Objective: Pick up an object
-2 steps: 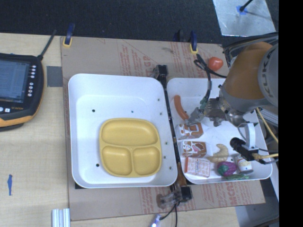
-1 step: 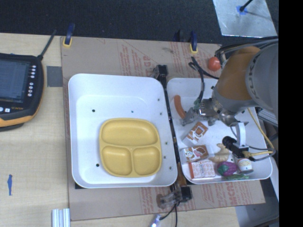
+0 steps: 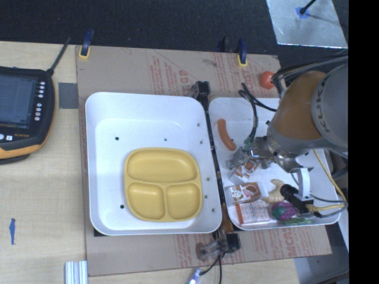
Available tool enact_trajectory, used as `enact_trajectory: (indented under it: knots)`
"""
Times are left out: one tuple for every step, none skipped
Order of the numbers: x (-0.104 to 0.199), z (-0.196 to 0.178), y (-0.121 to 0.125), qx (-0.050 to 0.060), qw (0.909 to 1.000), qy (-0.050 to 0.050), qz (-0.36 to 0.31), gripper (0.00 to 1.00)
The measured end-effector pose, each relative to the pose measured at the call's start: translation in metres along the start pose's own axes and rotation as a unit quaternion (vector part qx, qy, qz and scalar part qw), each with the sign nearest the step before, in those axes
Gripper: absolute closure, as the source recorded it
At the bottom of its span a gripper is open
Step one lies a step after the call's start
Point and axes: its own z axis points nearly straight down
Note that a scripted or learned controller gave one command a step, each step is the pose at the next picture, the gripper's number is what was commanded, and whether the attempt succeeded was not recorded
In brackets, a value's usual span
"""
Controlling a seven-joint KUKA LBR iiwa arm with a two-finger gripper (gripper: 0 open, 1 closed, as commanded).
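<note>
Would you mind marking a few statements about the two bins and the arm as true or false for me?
1. The yellow divided tray lies in the left bin. True.
2. The sausage lies in the left bin. False: it lies in the right bin, near its left wall.
3. The gripper is down over the right bin. True.
4. The yellow divided tray holds a heap of small things. False: its three compartments are bare.
5. A handheld controller sits on the bench left of the bins. True.
</note>
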Motion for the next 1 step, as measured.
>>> enact_trajectory:
  knots:
    - [-0.0018,-0.0113,0.0020,-0.002,1.0000,-0.001,-0.001,1.00]
